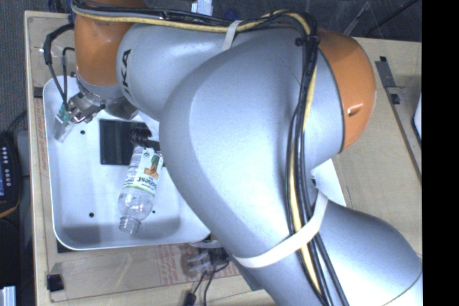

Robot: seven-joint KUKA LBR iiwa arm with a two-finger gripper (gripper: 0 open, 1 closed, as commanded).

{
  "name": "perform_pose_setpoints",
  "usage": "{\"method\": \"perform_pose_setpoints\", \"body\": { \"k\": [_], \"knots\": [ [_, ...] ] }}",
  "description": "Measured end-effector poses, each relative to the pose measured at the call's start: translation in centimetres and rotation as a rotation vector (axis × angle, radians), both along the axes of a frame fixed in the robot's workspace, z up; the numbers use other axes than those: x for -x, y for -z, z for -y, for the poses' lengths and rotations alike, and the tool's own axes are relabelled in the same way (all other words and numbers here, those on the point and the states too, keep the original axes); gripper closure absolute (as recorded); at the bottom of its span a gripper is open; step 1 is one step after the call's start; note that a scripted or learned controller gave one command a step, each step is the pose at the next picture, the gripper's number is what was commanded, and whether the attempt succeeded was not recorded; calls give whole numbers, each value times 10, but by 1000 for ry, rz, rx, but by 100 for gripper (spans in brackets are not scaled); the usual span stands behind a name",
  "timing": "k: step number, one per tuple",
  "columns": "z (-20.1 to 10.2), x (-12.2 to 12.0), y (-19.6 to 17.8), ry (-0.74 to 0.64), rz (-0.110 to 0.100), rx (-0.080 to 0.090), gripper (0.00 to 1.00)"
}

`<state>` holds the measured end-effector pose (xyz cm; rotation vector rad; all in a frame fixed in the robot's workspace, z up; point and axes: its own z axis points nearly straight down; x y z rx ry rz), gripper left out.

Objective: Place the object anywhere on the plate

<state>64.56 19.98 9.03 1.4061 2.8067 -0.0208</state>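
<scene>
Bottle (141, 186) flat in L bin (77, 191), nr pincer (90, 108), lower in view; grip state unclear.

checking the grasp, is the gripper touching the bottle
Apart. The camera view shows bare white bin floor between the gripper and the bottle lying on its side.

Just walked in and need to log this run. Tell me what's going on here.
The grey and orange arm reaches in from the right and covers much of the bench. Its gripper is at the upper left corner of the left bin. A clear plastic bottle lies on its side on the bin floor, apart from the gripper and not held.
</scene>
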Motion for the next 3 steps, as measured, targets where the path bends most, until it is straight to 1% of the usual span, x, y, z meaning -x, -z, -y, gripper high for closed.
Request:
{"method": "perform_pose_setpoints", "body": {
  "k": [1, 2, 3],
  "knots": [
    [2, 1, -53, -45, 3, -12, 0],
    [2, -4, -87, 52, 4, -12, 0],
    [-2, -12, -1, -112, -2, 2, 0]
  ]
}}
